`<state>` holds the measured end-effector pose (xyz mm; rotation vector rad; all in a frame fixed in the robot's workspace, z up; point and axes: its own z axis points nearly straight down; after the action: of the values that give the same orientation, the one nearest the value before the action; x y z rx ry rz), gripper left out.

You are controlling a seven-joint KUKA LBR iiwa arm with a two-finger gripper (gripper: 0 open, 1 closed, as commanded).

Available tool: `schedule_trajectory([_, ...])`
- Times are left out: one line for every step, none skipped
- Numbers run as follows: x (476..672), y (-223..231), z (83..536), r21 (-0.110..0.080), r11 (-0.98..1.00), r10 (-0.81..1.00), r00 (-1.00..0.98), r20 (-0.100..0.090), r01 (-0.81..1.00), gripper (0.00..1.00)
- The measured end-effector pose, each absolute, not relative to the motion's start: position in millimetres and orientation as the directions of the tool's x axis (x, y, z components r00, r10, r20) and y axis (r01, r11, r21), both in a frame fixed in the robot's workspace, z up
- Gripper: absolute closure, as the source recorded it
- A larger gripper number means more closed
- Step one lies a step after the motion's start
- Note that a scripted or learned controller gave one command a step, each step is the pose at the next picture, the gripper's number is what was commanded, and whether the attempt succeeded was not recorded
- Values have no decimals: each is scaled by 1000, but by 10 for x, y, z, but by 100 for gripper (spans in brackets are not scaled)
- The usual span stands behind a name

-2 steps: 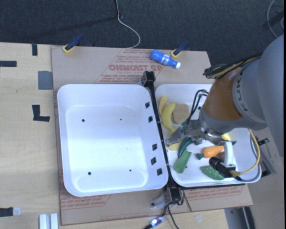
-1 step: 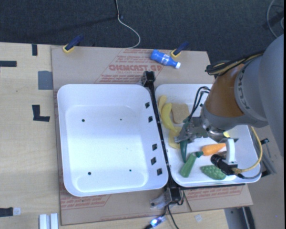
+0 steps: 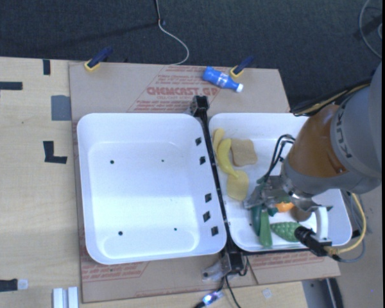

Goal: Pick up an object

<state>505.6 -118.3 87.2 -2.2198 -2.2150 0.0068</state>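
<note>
The right bin [image 3: 256, 122] holds a yellow banana [image 3: 223, 154], a tan sponge-like block [image 3: 243, 151], a pale yellow piece [image 3: 238, 185], a dark green stick-shaped object [image 3: 264, 230], a green textured piece [image 3: 284, 231] and a small orange piece [image 3: 284, 206]. My gripper [image 3: 262, 198] hangs low over the bin's front middle, just above the green stick and beside the pale yellow piece. The grey arm with its orange band [image 3: 314, 149] covers the bin's right side.
The left bin [image 3: 90, 130] lies beside the right one, with a black hinge strip [image 3: 208, 165] between them. A blue and white bottle [image 3: 221, 79] lies on the cardboard behind the bins. Blue and yellow clamps [image 3: 97, 59] hold the board's back edge.
</note>
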Motion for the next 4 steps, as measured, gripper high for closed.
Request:
schedule_trajectory([4829, -993, 1522, 0, 2, 1000, -2, 1, 1000, 100])
schedule_trajectory([4827, -994, 1580, -5, 2, 1000, -2, 2, 1000, 100])
schedule_trajectory([4824, -988, 1669, -7, 3, 1000, -2, 3, 1000, 100])
schedule_trajectory([4836, -115, 1845, -1, 11, 1000, -11, 3, 1000, 100])
